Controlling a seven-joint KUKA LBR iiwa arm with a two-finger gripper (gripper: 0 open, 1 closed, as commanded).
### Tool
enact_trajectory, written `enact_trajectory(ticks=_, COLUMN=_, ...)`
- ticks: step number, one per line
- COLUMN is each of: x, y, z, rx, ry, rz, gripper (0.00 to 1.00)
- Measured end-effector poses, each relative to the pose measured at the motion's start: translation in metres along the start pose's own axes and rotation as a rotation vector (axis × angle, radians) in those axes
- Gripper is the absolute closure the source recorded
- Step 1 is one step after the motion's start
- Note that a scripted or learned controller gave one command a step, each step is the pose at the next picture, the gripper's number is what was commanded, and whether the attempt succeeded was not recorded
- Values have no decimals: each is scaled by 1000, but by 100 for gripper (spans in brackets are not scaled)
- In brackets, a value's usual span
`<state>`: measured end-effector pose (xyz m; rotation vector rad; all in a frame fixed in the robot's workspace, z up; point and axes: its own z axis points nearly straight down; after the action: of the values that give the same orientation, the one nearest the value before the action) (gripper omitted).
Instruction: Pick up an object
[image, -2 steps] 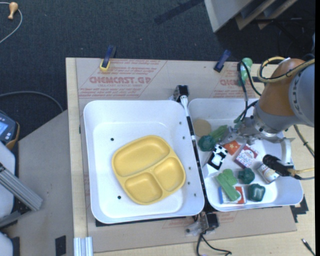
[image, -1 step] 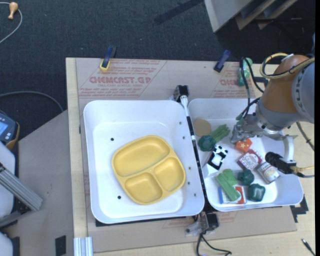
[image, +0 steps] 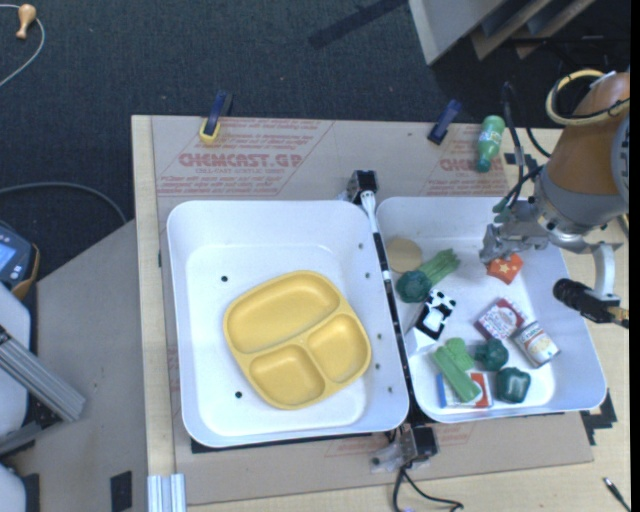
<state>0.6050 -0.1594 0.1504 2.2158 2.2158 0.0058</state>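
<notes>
The grey metal two-finger gripper (image: 503, 245) is seen lowered into the right-hand shallow white plastic bin (image: 585, 385) on the tabletop, just above a small orange-red block (image: 506, 267) near the bin's far wall. Whether the gripper is open or closed cannot be told from this angle, and nothing is seen held in it. The block, judged the likeliest target, is set apart from the crowded toys nearer the camera: a green broccoli-shaped toy (image: 427, 275), a black-and-white patterned piece (image: 436, 313), a red-and-white wrapped packet (image: 498, 320), a small labelled tin can (image: 538, 345) and a dark green pepper-shaped toy (image: 513, 385). A miss is judged possible if the block is clipped at a corner and skids toward the wall. The left-hand white bin (image: 190, 300) is occupied by a yellow three-compartment plastic plate (image: 296, 338).
</notes>
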Motion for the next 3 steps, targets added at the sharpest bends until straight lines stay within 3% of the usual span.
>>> enact_trajectory(ticks=1, x=-5, y=-7, z=-55, rx=1, ry=0, rz=1, gripper=100)
enact_trajectory(ticks=2, x=-6, y=-6, z=-76, rx=2, ry=1, rz=-1, gripper=100)
enact_trajectory(ticks=3, x=47, y=0, z=-79, rx=7, ry=5, rz=-6, gripper=100)
